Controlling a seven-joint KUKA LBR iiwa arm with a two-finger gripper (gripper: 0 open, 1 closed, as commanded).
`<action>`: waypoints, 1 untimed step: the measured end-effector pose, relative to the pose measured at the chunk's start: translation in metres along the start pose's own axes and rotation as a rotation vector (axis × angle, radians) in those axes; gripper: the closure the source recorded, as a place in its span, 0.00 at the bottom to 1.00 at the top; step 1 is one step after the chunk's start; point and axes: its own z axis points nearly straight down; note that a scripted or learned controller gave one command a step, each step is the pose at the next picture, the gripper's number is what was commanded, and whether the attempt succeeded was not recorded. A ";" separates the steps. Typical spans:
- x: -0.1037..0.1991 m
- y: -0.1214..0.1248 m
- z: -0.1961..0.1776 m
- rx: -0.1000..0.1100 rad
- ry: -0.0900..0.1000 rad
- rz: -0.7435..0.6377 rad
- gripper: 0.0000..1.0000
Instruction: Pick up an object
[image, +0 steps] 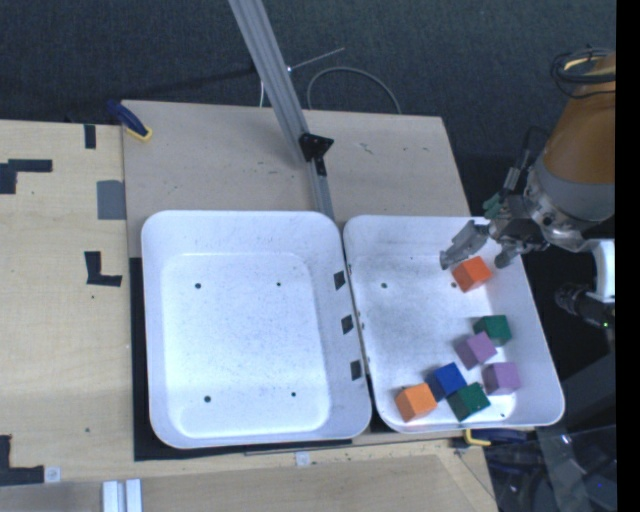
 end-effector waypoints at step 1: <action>0.031 -0.052 0.167 0.010 0.002 0.000 0.00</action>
